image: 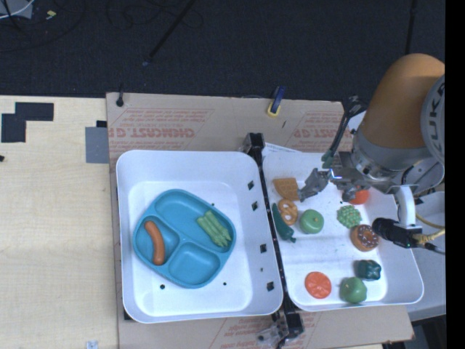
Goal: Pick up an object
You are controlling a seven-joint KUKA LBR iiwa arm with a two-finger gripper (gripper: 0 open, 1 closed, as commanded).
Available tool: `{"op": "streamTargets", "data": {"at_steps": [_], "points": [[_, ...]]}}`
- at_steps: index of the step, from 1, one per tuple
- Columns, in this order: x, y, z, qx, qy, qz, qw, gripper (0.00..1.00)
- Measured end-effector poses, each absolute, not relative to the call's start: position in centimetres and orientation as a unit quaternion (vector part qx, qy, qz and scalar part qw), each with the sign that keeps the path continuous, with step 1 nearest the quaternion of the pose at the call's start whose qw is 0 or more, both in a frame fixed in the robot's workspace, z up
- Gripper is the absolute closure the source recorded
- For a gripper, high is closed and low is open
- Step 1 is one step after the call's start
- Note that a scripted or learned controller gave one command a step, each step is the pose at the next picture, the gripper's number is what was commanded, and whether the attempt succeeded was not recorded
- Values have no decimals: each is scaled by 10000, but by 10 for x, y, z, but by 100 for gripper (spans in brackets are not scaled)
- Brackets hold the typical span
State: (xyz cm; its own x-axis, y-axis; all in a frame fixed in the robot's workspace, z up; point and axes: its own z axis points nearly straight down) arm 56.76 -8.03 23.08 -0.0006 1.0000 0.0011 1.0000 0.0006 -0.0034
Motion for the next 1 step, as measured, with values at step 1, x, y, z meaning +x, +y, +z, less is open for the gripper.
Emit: {"op": "streamTargets", "data": {"at_steps": [1], "points": [[563,-79,167,-7072,-7070,24,34,0]]}}
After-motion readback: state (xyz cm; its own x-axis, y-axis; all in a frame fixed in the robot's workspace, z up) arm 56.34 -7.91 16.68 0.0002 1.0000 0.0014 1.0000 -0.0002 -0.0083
